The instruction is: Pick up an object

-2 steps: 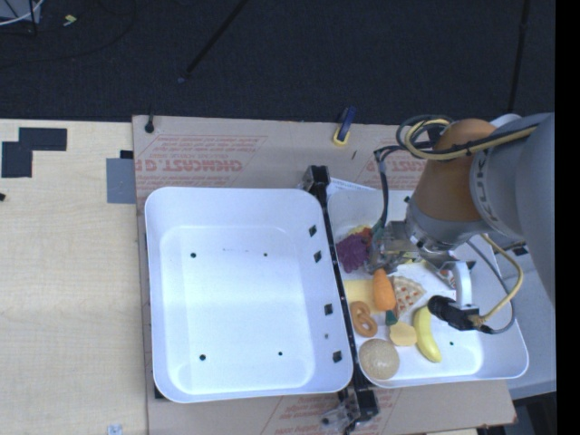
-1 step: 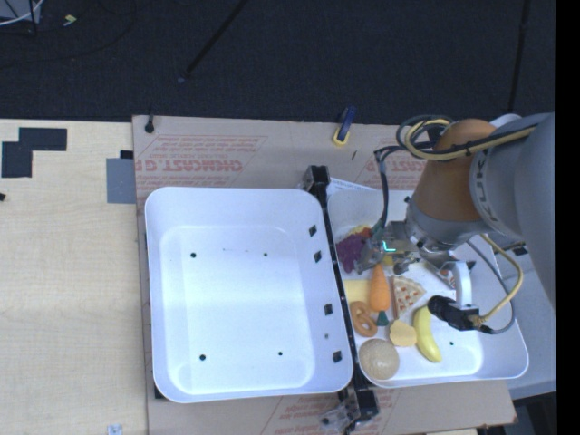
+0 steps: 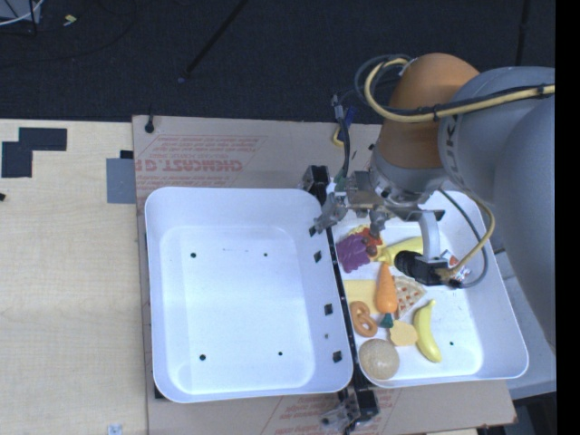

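My gripper [image 3: 372,227] hangs low over the back left part of the right bin [image 3: 504,326], reaching in from the right. Directly under it lie a small red toy [image 3: 370,238] and a bunch of purple grapes [image 3: 352,253]. An orange carrot [image 3: 387,288] lies just in front of the gripper, and a yellow piece [image 3: 405,246] pokes out to its right. The wrist hides the bin's back area. I see nothing lifted clear of the pile.
Further forward in the right bin are a pretzel [image 3: 362,318], a banana [image 3: 426,332], a yellow chunk [image 3: 403,333], a waffle-like slice [image 3: 410,294] and a round beige bun [image 3: 380,359]. The left bin [image 3: 236,288] sits alongside, sharing a divider wall [image 3: 332,284].
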Tool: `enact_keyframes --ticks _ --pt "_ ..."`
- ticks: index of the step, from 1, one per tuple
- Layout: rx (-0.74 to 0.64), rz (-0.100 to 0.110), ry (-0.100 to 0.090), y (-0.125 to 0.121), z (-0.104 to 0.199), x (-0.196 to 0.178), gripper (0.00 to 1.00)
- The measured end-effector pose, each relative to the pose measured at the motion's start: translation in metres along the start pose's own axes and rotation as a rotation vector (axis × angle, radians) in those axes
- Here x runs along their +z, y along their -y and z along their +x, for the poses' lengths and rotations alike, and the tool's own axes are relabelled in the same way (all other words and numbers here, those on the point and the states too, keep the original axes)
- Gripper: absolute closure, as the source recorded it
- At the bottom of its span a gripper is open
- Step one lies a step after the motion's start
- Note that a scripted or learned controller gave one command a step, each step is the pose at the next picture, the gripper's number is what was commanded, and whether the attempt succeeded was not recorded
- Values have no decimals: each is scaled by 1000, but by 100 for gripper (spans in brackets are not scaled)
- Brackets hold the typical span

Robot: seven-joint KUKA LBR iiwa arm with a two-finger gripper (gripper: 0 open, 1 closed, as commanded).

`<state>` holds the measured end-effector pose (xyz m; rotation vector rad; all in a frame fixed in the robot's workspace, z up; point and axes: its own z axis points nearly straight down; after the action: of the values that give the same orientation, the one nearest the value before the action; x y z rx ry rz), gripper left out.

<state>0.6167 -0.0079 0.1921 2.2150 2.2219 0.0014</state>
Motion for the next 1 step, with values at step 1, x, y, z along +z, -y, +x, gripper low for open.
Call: enact_keyframes --ticks 1 --pt "3 7 -3 2 -1 5 0"
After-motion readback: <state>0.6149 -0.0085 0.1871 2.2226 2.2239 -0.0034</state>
